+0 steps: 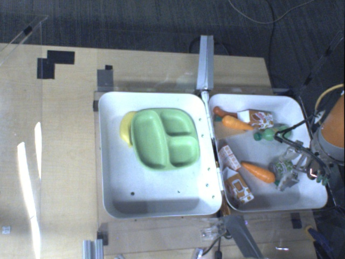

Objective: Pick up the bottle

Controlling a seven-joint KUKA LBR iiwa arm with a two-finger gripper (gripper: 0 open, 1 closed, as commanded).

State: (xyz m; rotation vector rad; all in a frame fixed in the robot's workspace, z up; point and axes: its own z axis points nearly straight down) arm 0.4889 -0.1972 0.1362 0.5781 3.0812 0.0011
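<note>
A green divided plate [163, 137] is seen upside down in the left bin [108, 161], with a bit of yellow [125, 127] tucked at its left edge. Right of that plate, the right bin [307, 198] is packed: two small snack cartons [234, 174], two carrots [257, 171], another carton [259, 118], and the green bottle [268, 134] lying on its side near the far wall. Further right still, the end effector [288, 171] is parked low over the bin, nothing obviously gripped, but how wide it's open can't really be told.
</note>
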